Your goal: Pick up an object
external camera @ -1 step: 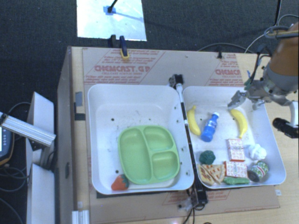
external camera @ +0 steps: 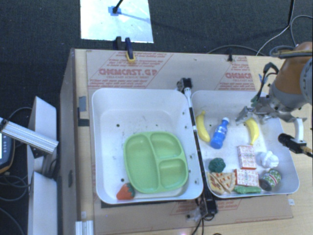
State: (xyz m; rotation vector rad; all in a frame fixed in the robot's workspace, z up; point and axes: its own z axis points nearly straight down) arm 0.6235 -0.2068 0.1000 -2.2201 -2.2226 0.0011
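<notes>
My gripper (external camera: 260,112) hangs over the back of the right bin (external camera: 288,182), below the arm's orange band. It is just above and behind a small yellow banana (external camera: 252,130). To that banana's left stand a blue bottle (external camera: 220,132) and a second banana (external camera: 202,127) near the bin's left wall. Toward the front lie two red-and-white boxes (external camera: 246,156), a white crumpled item (external camera: 268,158), a round can (external camera: 271,178), a dark green broccoli (external camera: 216,165), a pizza slice (external camera: 222,181) and a green pea pod (external camera: 247,190).
The left bin (external camera: 112,116) holds a green divided plate (external camera: 156,160) and a strawberry (external camera: 126,192) at its front corner. A black cable and clamp (external camera: 185,84) sit on the rim between the bins. A grey rail (external camera: 29,135) lies left of the bench.
</notes>
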